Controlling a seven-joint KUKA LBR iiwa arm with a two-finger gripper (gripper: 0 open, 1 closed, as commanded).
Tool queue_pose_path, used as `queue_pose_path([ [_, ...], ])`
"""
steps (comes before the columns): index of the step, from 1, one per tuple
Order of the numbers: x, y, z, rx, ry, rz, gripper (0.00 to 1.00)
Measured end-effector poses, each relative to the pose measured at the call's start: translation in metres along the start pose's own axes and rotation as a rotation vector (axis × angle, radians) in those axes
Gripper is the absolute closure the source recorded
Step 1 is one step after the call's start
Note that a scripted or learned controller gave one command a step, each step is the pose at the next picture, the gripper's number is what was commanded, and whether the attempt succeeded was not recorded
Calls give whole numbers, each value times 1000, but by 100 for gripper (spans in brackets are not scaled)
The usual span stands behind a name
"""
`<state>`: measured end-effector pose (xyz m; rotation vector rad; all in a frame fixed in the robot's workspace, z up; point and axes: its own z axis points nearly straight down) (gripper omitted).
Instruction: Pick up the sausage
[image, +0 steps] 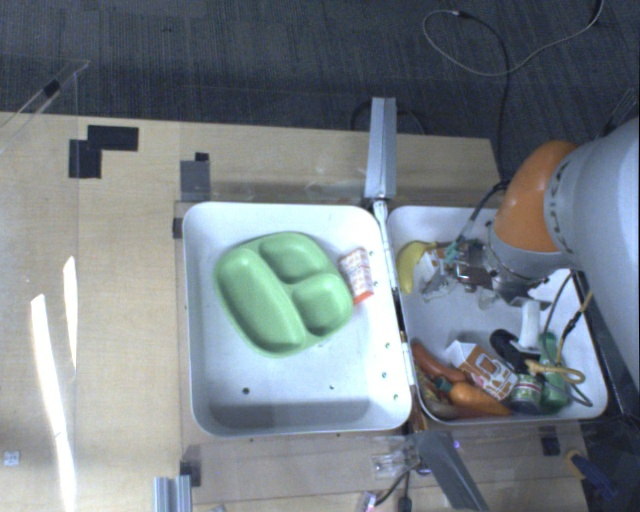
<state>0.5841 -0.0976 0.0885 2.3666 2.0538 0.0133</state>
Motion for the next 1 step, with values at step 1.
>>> queue_pose_path([
  [1,3,-56,-1,-1,1,-90,0],
])
